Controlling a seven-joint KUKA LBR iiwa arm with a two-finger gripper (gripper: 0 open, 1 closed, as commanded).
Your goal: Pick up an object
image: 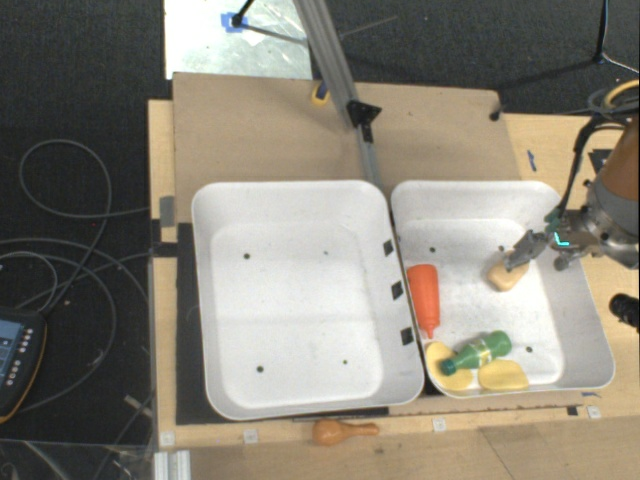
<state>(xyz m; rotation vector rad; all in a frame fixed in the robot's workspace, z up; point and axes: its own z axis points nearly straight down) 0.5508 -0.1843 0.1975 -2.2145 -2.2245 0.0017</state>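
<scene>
Table: we see a brown board top [260, 128] carrying two shallow white bins side by side, with dark carpet and loose cables around it.

Left bin: we see the left bin [215, 268] as a bare white floor with a few small dark dots.

Right bin: we find all the loose things in the right bin [585, 353], which touches the left bin along a shared edge marked by small black clips.

Arm: we see it reach in from the right, its grey wrist above the right bin's far right rim.

Claw: we see the claw [520, 261] slanting down and to the left into the right bin, its tip touching a small tan block; we cannot tell whether it is open or closed.

Tan block: we see the tan block [506, 276] on the bin floor in the right half of the right bin, directly at the claw tip, well apart from the other things.

Orange carrot: the orange carrot [426, 298] lies lengthwise just beside the right bin's left wall.

Green bottle: the green bottle [477, 352] lies tilted near the front edge, between two yellow pieces.

Yellow pieces: one yellow piece [437, 356] touches the carrot's lower end; the other yellow piece [503, 375] lies just right of the bottle.

Outside the bins: we see an orange-brown pear-shaped toy [343, 430] on the table in front of the left bin.

Overhead: a grey pole [330, 43] slants down toward the gap between the bins.
</scene>
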